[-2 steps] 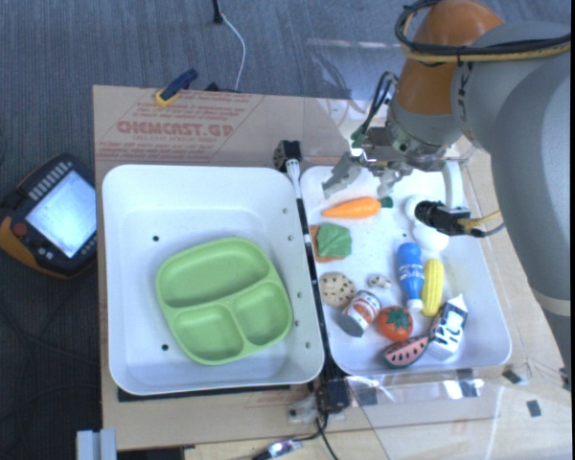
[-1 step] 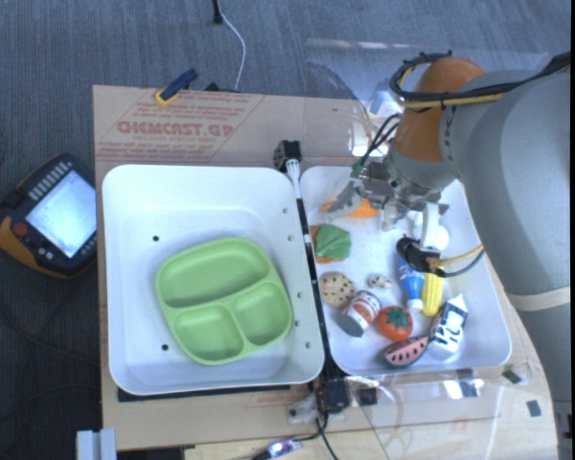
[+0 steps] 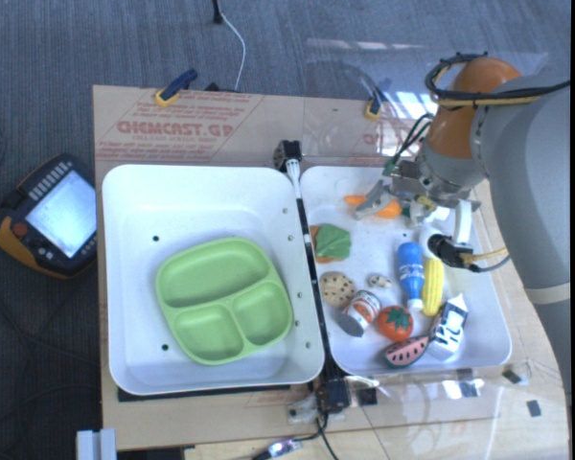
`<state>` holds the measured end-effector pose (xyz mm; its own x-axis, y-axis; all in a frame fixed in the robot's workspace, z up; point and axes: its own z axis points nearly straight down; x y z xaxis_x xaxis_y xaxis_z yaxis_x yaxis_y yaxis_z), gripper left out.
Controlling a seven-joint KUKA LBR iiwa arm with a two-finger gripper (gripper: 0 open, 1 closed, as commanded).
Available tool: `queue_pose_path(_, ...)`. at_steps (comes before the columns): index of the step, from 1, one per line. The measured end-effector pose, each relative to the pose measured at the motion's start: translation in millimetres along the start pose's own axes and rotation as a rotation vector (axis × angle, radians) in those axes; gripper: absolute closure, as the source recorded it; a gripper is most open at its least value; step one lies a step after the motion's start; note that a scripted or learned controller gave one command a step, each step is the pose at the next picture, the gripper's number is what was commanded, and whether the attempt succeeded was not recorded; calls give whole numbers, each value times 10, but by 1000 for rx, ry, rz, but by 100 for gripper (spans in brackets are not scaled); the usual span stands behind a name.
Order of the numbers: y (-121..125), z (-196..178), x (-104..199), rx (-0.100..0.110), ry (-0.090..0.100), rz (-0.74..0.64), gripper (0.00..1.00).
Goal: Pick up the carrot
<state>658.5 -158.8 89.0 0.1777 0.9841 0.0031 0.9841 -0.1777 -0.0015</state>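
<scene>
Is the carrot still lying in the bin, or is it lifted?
Cannot tell. The carrot shows at the right bin's far end, partly hidden by the pincer.

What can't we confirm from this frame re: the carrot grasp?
- Carrot: mostly covered by the gripper in the camera view, so whether it is grasped is unclear.
- Small item beside the cookie: too small to identify.
- White carton: label blurred.
</scene>
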Motion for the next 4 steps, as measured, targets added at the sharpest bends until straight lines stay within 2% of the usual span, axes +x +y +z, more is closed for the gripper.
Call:
queue_pose_path(1,-11,-98,-25,9,-8,-3,100)
queue_pose_path(2,-9,-96,-15,8,-7,-4,0)
queue_pose_path(3,91,17,-311,76,5,300,0)
queue_pose_path(4,86,11,-363,101,5,499,0)
